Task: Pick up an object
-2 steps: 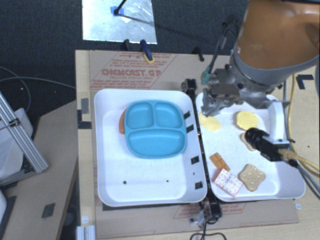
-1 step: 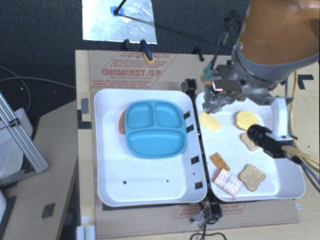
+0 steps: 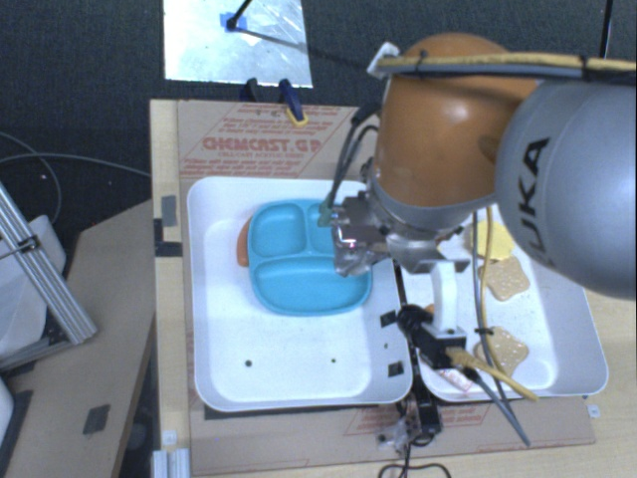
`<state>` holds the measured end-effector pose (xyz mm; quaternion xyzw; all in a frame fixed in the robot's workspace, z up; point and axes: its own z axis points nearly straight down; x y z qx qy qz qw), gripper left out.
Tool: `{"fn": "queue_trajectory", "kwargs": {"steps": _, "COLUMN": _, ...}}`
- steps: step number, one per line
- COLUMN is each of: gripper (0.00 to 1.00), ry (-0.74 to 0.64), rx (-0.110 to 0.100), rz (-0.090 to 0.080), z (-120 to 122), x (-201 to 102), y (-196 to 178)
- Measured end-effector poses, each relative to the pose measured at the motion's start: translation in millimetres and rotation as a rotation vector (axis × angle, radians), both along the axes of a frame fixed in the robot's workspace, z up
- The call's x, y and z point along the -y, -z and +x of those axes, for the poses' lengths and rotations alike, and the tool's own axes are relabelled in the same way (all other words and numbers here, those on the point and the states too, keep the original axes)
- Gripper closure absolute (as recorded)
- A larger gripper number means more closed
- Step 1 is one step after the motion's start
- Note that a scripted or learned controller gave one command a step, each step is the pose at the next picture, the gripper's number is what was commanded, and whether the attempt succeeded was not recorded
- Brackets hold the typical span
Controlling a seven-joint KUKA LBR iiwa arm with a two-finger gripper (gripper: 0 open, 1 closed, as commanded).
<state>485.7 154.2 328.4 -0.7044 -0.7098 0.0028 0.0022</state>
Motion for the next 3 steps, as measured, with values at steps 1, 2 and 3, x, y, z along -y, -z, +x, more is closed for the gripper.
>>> {"fn": "queue_trajectory", "kwargs": {"steps": 1, "gripper": 1.00, "ry": 0.006, "rx": 0.002, "rz": -0.001, "z": 48, "x": -20, "y": 221}}
{"fn": "queue_trajectory", "kwargs": {"steps": 2, "gripper": 1.00, "ry": 0.006, "rx": -0.032, "rz": 0.015, "z": 123, "x": 34, "y": 242}}
{"fn": "queue_trajectory", "kwargs": {"steps": 3, "gripper": 1.00, "ry": 0.005, "rx": 0.020, "rz": 0.004, "z": 103, "x": 45, "y": 85}}
